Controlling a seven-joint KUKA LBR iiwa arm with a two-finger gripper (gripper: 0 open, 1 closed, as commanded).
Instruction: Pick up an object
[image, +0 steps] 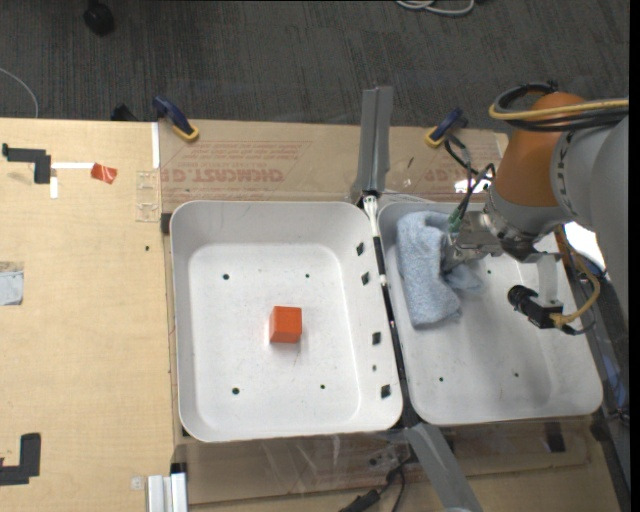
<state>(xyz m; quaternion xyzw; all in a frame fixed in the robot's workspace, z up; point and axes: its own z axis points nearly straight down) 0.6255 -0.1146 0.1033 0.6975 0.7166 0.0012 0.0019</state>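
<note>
Counted: two white bins, left (200, 400) and right (560, 400); one orange cube (286, 325), lying near the middle of the left bin's floor; one pale blue cloth (425, 270), crumpled against the right bin's left wall. Gripper (457, 248) down in the right bin, pressed against the cloth's right edge (fingers hidden by the wrist; spread cannot be told). No grasp confirmed.
</note>
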